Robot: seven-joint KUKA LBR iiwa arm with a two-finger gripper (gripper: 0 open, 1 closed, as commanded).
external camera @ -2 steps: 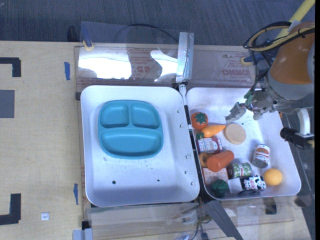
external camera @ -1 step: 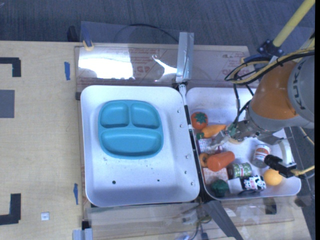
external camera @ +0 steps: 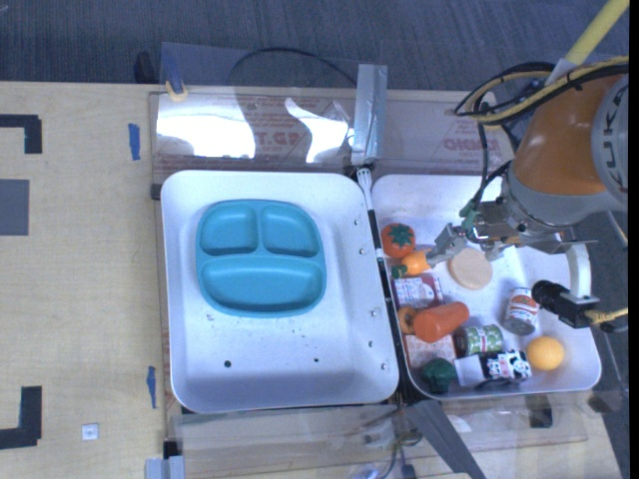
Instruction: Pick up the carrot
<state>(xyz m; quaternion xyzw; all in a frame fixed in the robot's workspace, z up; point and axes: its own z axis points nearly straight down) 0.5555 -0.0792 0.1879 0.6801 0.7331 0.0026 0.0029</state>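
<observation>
The carrot [external camera: 439,320], a stubby orange-red piece, lies in the right bin [external camera: 584,267] near its left wall, below a small packet [external camera: 417,289]. My gripper [external camera: 445,246] hangs over the upper middle of that bin and points left. It is open, with nothing between its fingers. It stands well above the carrot in the view and does not touch it. A small orange piece [external camera: 414,262] lies just left of the fingertips, and a round beige disc [external camera: 470,270] sits right below them.
The right bin also holds a red fruit with a green top [external camera: 398,238], two cans [external camera: 520,310] [external camera: 481,340], a black-and-white carton [external camera: 504,367], an orange [external camera: 545,353] and a dark green item [external camera: 435,372]. A blue divided plate [external camera: 262,255] rests in the left bin [external camera: 190,297].
</observation>
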